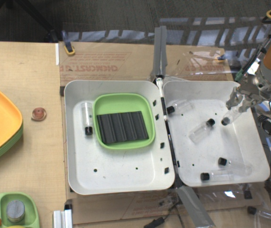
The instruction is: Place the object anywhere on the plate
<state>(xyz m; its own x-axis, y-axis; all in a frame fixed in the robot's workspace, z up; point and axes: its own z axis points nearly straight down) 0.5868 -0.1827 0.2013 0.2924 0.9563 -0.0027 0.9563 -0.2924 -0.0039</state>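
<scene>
- Gripper [235, 109] hangs over the upper right part of the right bin [249, 175], on the far side of the divider from the green plate [147, 103]; a clear tube with a black cap [227, 120] sits at its tip, but I cannot tell if the fingers are closed on it or only beside it, so I do not claim a hold.
- Plate is in the left bin [78, 175], near the divider between the two bins; a dark ribbed mat [122, 127] covers most of its middle, and I judge it is there to stop a round tube from rolling off.
- Other clear tubes lie in the right bin, all right of the plate: one [203, 129] in the middle of that bin, one [178, 108] close to the divider, two [233, 163] [216, 176] along the near wall; they are scattered, probably as a supply to pick from.
- One more tube [87, 118] lies just beside the left rim of the plate, on the bin floor, not on the plate.
- Room for moving: the way from the gripper to the plate crosses the divider, so a lift is needed; above the mat the space looks free; the plate's raised rim is what could catch a low tube.
- My judgement: the task is at the picking step; nothing lies on the mat yet.
</scene>
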